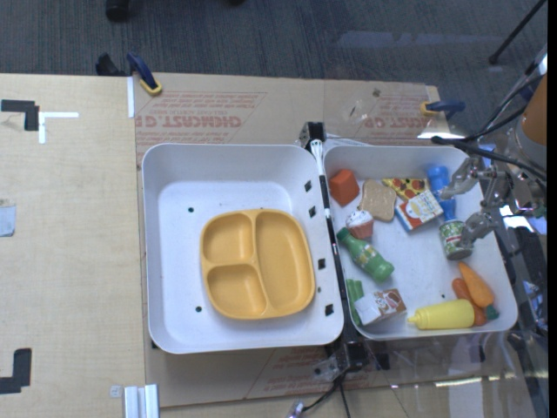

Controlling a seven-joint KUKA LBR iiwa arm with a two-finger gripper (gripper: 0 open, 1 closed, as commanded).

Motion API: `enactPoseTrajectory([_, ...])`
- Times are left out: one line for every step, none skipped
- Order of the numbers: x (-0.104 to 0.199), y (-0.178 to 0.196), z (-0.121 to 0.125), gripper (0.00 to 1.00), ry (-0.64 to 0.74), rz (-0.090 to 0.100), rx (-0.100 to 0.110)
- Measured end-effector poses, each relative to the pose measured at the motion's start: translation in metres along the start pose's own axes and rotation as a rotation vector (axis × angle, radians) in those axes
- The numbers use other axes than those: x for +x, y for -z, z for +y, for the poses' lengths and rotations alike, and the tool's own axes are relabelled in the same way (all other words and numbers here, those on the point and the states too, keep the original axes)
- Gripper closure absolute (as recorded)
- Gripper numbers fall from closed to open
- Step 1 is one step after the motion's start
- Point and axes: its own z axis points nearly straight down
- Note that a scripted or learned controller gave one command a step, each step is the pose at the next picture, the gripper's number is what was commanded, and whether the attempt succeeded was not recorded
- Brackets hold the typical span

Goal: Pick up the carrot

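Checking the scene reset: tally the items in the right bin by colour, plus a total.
Orange or red: 2, the carrot and the block
Green: 2, the bottle and the can
Yellow: 1, the mustard bottle
Blue: 1, the bottle
Tan: 1, the bread slice
Mixed print: 4, pizza, two cartons, cupcake
Total: 11

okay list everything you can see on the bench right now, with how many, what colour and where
bins: two, white, side by side
divided plate: one, yellow, left bin
carrot: one, orange, right bin, near right
mustard bottle: one, yellow, right bin, near edge
green bottle: one, right bin, left side
tin can: one, green label, right bin, right side
bread slice: one, tan, right bin
red block: one, right bin, far left
small carton: one, white and brown, right bin, near left
clamps: two, blue and yellow, far edge
hand: one, metal, above right bin's right side
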Motion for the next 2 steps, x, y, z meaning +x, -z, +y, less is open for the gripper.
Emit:
enactPoseTrajectory([-0.006, -0.071, -0.030, 0.00, 0.037, 0.000, 0.000])
enactPoseTrajectory([-0.025, -0.123, -0.029, 0.00, 0.143, 0.000, -0.001])
